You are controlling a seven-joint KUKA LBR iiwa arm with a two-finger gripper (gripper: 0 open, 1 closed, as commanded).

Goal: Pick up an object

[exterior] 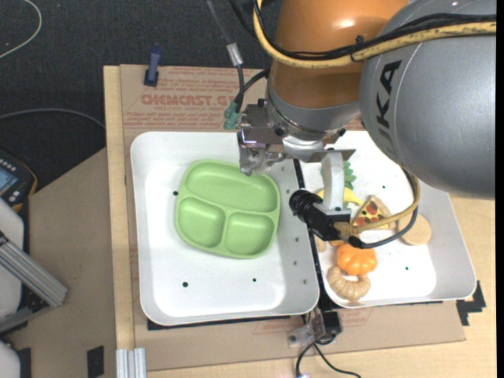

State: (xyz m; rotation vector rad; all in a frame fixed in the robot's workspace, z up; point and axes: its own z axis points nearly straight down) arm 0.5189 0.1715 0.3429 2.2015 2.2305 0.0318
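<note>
Green plastic fills the middle of the left bin (157, 274) — a three-compartment divided plate (227, 209), lying flat with its hollows up. The right bin (441, 278) is crowded with small toy foods: an orange pumpkin (357, 260), a tan ring-shaped pretzel or doughnut (349, 283) touching it just below, a pizza slice (370, 212), something yellow (352, 201) beside that, and a pale round disc (417, 229) near the far wall. The arm's bulky grey body and orange band (331, 22) hang over the bins' shared edge, covering much of the right bin's upper part. The gripper (295, 164) points down near the plate's upper right rim; whether it is wide, narrow or holding anything cannot be told. Black cable loops across the toys.
</note>
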